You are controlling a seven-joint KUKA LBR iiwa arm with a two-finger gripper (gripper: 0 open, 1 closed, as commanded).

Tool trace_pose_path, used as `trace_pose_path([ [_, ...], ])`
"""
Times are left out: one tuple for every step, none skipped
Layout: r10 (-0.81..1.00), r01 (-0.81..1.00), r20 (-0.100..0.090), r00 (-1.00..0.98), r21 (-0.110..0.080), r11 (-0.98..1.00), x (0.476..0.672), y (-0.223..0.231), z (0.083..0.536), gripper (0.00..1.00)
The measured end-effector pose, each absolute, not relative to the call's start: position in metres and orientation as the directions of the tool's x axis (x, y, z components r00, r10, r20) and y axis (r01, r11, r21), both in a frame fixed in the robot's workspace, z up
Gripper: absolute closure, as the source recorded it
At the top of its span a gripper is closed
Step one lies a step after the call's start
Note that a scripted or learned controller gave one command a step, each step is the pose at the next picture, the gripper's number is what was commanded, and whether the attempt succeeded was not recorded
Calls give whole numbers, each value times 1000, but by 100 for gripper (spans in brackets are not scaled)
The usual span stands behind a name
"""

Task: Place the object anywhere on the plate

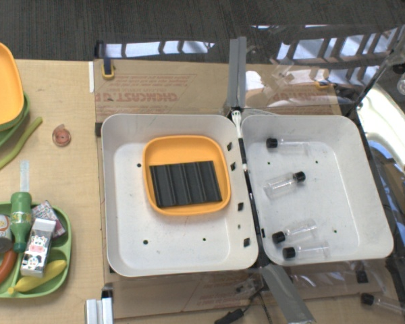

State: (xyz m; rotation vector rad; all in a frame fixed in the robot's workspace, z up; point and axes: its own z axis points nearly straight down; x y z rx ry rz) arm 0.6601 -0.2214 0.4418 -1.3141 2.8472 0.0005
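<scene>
Item under task: a dark ribbed slab [186, 184] lies flat on the orange plate [186, 147]. It covers the plate's middle and near part, and its long side runs parallel to the plate's near rim. The whole slab rests inside the plate rim, with orange showing on all four sides and the widest strip on the far side.

The plate sits in the left bin [175, 245], in the far half and towards the edge shared with the right bin [351, 201]. The plate does not touch the bin walls.

The right bin holds four clear vials with black caps:
- One vial [283, 143] is near the far-left corner.
- A second [287, 181] is near the middle.
- A third [295, 233] and a fourth [307, 251] lie just beside each other near the near-left corner.

The vial bodies are transparent and hard to make out against the white floor. The caps are their only clear marks.

On the bench left of the bins:
- A green tray [57, 265] of toy food stands at the near-left corner. Its left part is cut off by the frame.
- A stack of dishes [0, 93], orange over green, is at the left edge and also cut off.
- A small pink item [61, 136] lies between the stack and the left bin. It is too small to identify.

Cardboard [162, 86] lies beyond the bins. Its print is not legible.
</scene>
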Motion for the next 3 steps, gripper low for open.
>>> trace_pose_path([
  [-937, -937, -5, -350, -2, 350, 660, -221, 441, 100],
  [-994, -994, -5, -113, -3, 113, 660, -221, 441, 100],
  [-989, -989, -4, 148, -4, -148, 660, -221, 441, 100],
])
